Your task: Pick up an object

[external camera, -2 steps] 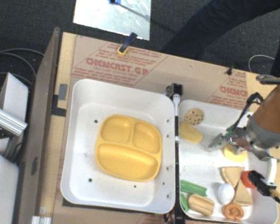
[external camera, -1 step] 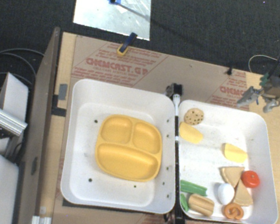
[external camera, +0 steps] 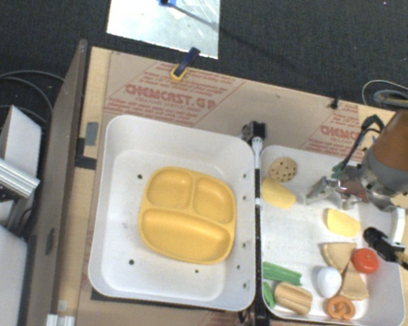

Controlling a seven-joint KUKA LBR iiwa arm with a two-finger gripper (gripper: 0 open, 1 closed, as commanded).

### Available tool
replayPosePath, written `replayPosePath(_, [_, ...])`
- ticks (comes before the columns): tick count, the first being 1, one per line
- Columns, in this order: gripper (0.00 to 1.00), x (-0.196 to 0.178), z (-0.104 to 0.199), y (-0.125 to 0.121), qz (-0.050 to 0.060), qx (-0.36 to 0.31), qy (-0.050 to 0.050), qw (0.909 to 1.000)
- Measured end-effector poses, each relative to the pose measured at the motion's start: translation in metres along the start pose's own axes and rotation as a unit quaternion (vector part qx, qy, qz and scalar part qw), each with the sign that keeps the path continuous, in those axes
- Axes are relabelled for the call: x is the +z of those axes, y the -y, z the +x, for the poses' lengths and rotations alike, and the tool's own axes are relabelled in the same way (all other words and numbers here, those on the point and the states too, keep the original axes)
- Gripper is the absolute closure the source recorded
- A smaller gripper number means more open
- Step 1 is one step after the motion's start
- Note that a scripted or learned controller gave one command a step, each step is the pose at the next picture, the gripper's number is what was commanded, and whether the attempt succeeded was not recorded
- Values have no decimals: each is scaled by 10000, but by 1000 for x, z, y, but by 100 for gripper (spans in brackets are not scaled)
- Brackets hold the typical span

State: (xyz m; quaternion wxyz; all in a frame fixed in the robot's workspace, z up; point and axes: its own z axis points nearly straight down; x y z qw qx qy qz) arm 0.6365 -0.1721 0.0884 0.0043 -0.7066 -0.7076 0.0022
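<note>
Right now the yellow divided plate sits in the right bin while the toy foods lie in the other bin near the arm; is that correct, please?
Not quite. The camera view shows the yellow divided plate in the left bin, not the right one. The toy foods, such as the cookie and tomato, lie in the right bin near the arm.

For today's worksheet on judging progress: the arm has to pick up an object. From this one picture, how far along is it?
Done: the arm has reached over the right bin, and its gripper hangs above bare floor between the cookie and a yellow piece. In hand: nothing shows between its fingers. Left: closing on a toy food and lifting it. The yellow tray lies in the left bin.
</note>
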Motion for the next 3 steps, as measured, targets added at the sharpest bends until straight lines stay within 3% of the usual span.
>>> replayPosePath(1, [0, -43, -13, 15, -59, 3, 19, 10000])
replayPosePath(2, [0, -32, -2, 56, -34, 5, 14, 10000])
replayPosePath(3, [0, -21, -34, 98, -32, 21, 18, 10000])
